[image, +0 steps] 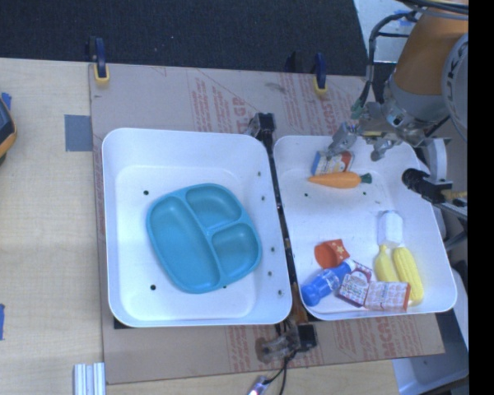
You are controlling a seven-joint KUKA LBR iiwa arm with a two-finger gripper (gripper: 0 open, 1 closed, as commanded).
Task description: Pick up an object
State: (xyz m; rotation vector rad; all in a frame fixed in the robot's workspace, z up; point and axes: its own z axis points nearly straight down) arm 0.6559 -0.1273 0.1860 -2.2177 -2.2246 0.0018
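The two-finger tool [359, 141] of the grey arm with the orange band [428, 52] hangs over the far part of the right white bin [445, 245]; its two fingers stand apart, with nothing between them. Just below the near finger lies the likeliest target, an orange plastic toy carrot with a green tip [339, 180], lying flat with its long axis across the bin. A small blue-and-white packet [324, 162] lies touching its far side.

Judged from its look, the carrot is light, rigid and smooth, so it may slip or roll under a careless pinch; a hold across its thicker middle, fingers closing on the two long flanks, seems best.

Towards the near edge of the same bin lie a red packet [331, 252], a blue bottle-like toy [323, 284], two small printed cartons [372, 290], a yellow corn cob toy [408, 273] and a yellow-and-white piece [387, 245]. The print on the cartons is too small to read.

The left white bin [123, 155] holds a blue three-compartment plate [204, 237]. The cardboard sheet [198, 97] beneath the bins on the table carries faint red lettering, not legible.
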